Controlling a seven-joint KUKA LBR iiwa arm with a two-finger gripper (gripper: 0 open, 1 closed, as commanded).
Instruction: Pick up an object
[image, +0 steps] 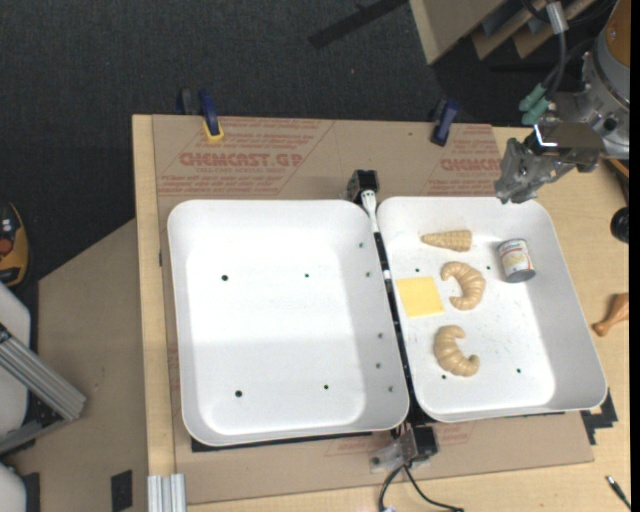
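Note:
The right bin (560, 385) holds a tan cone-shaped pastry (447, 240), a small tin can (516, 260) lying on its side, a yellow square slice (419, 297) and two croissants (464, 283) (455, 351). My gripper (516, 187) hangs over the bin's far right corner, above and behind the can, touching none of them. Nothing shows between its fingers.
The left bin (200, 400) sits beside the right one, joined by a black hinge strip (385, 280). Blue clamps (209, 112) (444, 120) pin the brown board at the back. A small brown figure (610, 318) lies on the bench to the right.

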